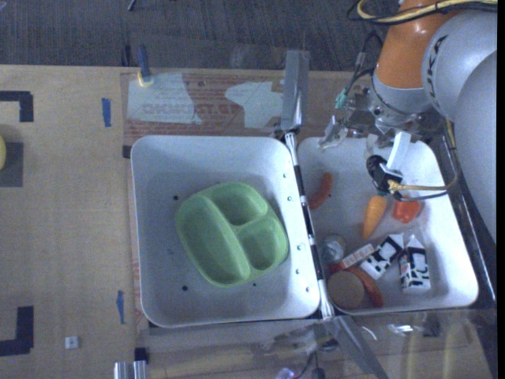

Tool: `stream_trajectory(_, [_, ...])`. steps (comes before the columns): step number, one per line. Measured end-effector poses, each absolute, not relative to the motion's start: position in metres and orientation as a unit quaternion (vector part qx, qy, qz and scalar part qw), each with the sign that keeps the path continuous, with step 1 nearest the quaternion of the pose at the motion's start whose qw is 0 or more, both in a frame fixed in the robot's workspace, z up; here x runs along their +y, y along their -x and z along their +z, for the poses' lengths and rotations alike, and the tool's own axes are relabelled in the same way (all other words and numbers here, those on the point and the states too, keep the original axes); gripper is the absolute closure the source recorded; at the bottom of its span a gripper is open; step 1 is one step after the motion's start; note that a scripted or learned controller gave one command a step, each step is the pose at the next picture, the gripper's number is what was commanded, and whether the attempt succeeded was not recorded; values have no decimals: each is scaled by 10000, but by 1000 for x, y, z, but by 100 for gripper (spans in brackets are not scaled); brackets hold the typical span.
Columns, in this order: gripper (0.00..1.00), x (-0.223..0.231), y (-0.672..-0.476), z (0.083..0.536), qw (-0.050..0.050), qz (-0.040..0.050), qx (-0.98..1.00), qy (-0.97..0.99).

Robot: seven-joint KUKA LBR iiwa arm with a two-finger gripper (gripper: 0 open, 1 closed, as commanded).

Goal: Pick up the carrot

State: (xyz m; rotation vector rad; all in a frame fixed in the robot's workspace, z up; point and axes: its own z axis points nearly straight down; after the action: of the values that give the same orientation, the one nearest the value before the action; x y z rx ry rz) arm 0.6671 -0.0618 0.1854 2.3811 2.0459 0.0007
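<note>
Pale wooden bench (pixel 63 235) with blue tape marks (pixel 106 111), dark carpet (pixel 79 14) beyond, carrot (pixel 375 215) in the right bin (pixel 461 287) near the gripper (pixel 355 125), its opening impossible to tell, arm (pixel 465 61) hiding the bin's far corner.

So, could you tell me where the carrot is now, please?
In the camera view, the carrot lies near the middle of the right-hand bin, with a small red item right of it and a reddish sausage-shaped piece to its left.

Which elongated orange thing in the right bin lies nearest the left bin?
The reddish-orange sausage-shaped piece, by the left wall of the right bin; the tapered bright orange carrot lies further right, mid-bin.
</note>
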Motion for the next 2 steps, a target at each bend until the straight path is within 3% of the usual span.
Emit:
stream_trajectory(1, [0, -146, -623, 104, -11, -11, 5622, -8270])
stream_trajectory(2, [0, -145, -590, 86, 7, 8, 5880, -8088])
